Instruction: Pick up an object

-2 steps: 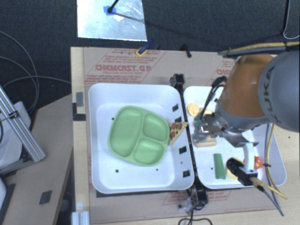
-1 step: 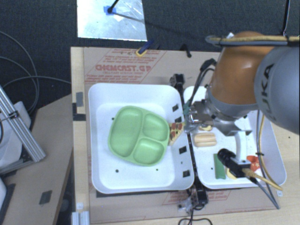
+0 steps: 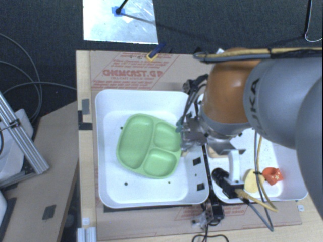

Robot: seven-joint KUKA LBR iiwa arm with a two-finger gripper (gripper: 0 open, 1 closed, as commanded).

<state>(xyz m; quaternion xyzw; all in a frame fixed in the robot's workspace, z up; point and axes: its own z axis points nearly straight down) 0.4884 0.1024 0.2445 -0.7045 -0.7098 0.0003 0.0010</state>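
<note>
1. Two white bins sit side by side on a sheet of printed cardboard (image 3: 132,70). The left bin (image 3: 108,185) is in plain sight, while the right bin (image 3: 288,185) is largely covered by the arm (image 3: 285,100) and its orange band (image 3: 227,97).
2. In the right bin's visible corner lie a small orange-red object (image 3: 272,175) and, just beside it on the left, a pale yellow object (image 3: 251,181). What else lies under the arm cannot be told.
3. Off the bench, a shiny square sheet (image 3: 119,14) lies on the dark floor at the top, and an aluminium frame (image 3: 22,145) stands at the far left, well apart from both bins.
4. A green divided plate (image 3: 145,145) lies flat in the middle of the left bin, with its three compartments facing up.
5. The gripper (image 3: 182,135) is at the plate's right edge, near the wall between the two bins. It appears to meet the plate's rim, but whether it touches is unclear.
6. The wrist hides the gripper's tip, so how far it is open cannot be told, and nothing is seen held in it.
</note>
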